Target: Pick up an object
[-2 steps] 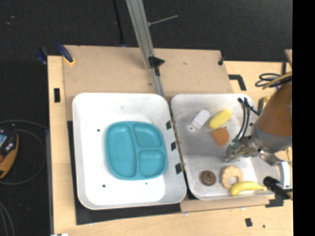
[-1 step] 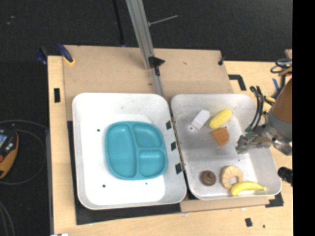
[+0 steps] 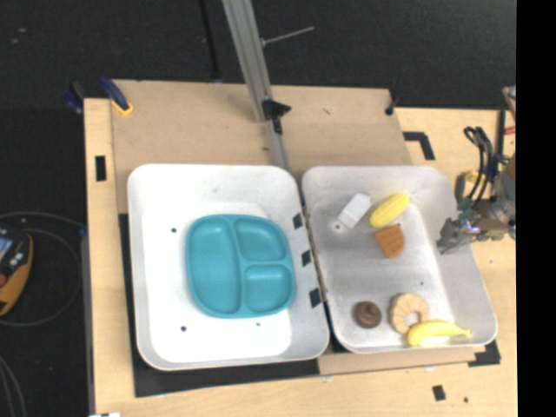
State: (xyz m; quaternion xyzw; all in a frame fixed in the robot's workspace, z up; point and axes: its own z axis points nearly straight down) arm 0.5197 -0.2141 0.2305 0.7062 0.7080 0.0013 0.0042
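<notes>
Right bin [image 3: 452, 298] holds six items. Corn [image 3: 389, 208] lies near the far middle, tilted, with a white block [image 3: 353, 210] just beside it on its left. An orange block [image 3: 390, 241] sits just in front of the corn, close but whether they touch cannot be told. Toward the near edge: a brown donut [image 3: 367, 314], then a pale frosted ring [image 3: 407, 310] beside it, then a banana [image 3: 437, 332] lying flat along the near rim, touching or overlapping the ring.

Gripper [image 3: 458, 234] is at the right rim of the right bin, well apart from the corn and blocks, nothing seen between it and any item. Fingers: cannot tell from this view; the end is small, dark and cluttered by cables. The arm comes in from the right edge, low, wrist wrapped with yellow and dark wiring.

Left bin [image 3: 156, 233] holds a teal tray [image 3: 239, 265] with three compartments, lying flat near the centre.

Both bins sit side by side, touching along the middle, on a tan bench [image 3: 200, 120]. A grey metal rail [image 3: 248, 50] rises slanting from the far bench edge. Floor around is dark; cables lie at the far left.
</notes>
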